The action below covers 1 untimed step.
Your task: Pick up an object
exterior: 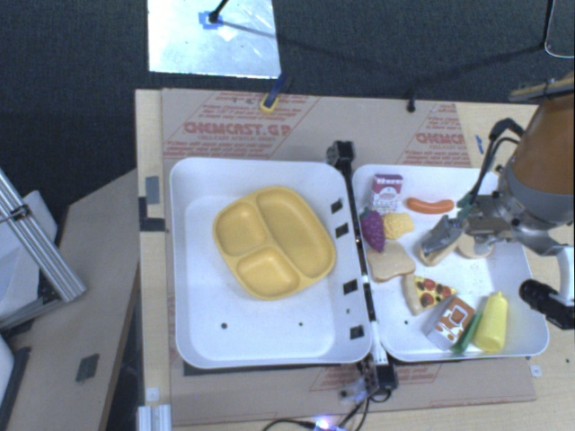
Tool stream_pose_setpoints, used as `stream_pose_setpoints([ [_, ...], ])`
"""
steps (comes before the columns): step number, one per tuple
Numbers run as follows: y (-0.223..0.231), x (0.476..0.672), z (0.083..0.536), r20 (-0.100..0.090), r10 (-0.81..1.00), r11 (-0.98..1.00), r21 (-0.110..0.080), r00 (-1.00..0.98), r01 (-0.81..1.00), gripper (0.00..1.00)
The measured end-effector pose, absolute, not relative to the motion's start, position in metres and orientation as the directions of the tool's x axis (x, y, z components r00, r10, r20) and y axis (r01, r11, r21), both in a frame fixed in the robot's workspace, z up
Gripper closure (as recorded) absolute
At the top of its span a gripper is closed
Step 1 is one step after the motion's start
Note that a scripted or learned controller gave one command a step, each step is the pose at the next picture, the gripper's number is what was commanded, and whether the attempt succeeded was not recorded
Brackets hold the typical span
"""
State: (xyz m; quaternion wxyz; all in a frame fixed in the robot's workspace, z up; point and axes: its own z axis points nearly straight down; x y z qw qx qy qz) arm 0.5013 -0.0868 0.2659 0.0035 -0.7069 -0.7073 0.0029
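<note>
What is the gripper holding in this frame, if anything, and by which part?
It cannot be told. The gripper sits low in the right bin over a tan piece; no object shows between its fingers.

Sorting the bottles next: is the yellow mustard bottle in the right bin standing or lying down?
Lying down. The mustard bottle rests on its side on the right bin floor, its full length showing, beside a green piece.

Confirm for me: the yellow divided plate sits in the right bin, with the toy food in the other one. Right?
Not quite. The camera view shows the yellow plate in the left bin; the toy food, such as the hot dog and pizza slice, lies in the right bin.
</note>
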Motion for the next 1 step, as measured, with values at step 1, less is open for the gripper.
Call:
stream_pose_setpoints([
  [1,-0.0867,0.5032,0.2711,0.0,1.0,0.003,0.003,-0.003,1.0,0.0],
])
